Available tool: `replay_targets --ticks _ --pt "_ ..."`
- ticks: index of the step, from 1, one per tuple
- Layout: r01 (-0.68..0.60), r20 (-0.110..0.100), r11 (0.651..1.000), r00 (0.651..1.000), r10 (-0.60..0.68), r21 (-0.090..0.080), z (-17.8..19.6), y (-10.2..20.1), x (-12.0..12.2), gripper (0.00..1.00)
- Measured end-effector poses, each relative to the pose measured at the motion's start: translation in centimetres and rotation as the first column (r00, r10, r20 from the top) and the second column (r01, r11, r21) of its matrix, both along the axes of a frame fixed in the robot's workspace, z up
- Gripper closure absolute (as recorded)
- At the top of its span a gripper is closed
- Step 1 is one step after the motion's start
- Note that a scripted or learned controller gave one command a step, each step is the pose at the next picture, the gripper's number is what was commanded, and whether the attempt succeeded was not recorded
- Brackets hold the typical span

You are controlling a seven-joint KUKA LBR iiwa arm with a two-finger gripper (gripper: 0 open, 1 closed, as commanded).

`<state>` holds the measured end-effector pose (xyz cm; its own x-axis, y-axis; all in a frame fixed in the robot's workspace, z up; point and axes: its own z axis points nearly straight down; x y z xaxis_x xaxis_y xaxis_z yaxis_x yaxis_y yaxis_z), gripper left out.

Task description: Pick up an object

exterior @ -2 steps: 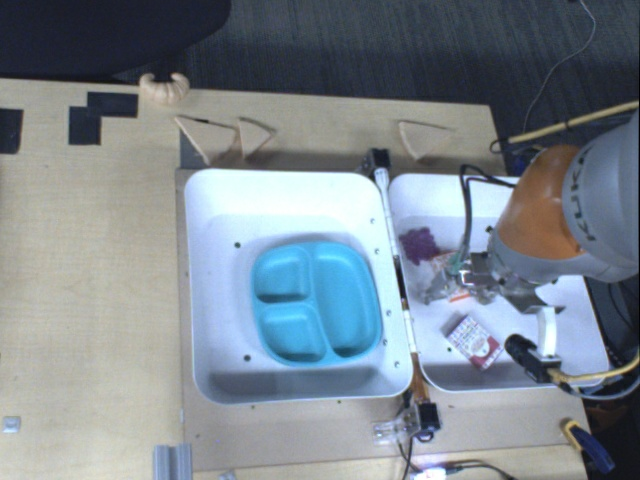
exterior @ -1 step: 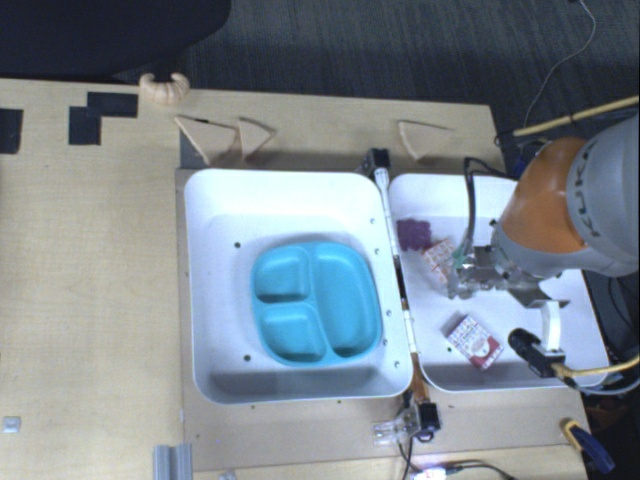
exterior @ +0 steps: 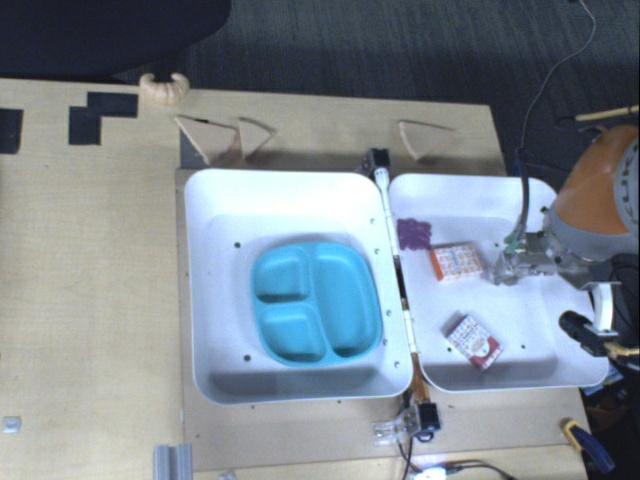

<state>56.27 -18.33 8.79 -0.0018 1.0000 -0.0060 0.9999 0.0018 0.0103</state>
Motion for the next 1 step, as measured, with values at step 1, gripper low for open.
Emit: replay_targets --ticks 1 --pt "-0.001 -0.003 1.000 1.000 0.001 0.004 -0.13 0.18 -0.06 0.00"
